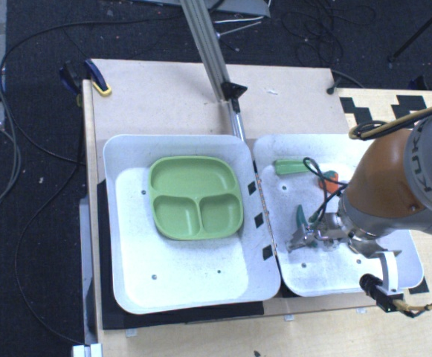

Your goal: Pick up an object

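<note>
You see the bench (163,95) spreading out on every side of the gripper, pale board under both bins. The left bin (186,274) lies well to the left of the gripper, across the divide where the two bins meet. The right bin (305,277) is the one under the gripper, its white floor showing just below and to the left of the metal fingers. The arm (394,184) comes in from the right, its orange band rising directly behind and above the gripper.

The green plate (197,197), with three compartments, rests in the left bin, well left of the gripper and slightly higher in the view. A green handle-like object (288,167) lies in the right bin above the gripper, near the bin's far wall. A small orange object (330,178) sits just right of that, partly hidden by the arm and a black cable.

The gripper (305,238) sits low over the right bin's floor, and beside a small dark teal piece (300,216) just above it. You cannot tell from this view whether the jaws are spread or pressed together.
</note>
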`<state>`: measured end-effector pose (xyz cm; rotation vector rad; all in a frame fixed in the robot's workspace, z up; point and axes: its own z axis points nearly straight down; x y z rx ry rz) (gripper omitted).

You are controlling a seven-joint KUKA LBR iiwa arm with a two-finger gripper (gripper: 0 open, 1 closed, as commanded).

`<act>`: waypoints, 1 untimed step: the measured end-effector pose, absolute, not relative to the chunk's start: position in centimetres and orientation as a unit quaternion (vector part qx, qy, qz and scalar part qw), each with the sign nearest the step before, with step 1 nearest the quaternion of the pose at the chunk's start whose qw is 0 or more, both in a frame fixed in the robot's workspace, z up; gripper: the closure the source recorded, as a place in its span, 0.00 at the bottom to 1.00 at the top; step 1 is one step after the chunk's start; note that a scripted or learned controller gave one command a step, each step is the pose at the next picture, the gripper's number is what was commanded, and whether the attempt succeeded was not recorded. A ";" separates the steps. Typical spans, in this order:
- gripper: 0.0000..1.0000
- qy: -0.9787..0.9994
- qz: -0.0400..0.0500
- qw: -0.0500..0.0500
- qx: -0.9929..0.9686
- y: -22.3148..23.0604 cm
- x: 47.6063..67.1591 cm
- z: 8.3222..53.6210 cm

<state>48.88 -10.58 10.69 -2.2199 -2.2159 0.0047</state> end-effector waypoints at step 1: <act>0.00 -0.706 0.000 -0.001 -0.708 -10.6 49.0 9.4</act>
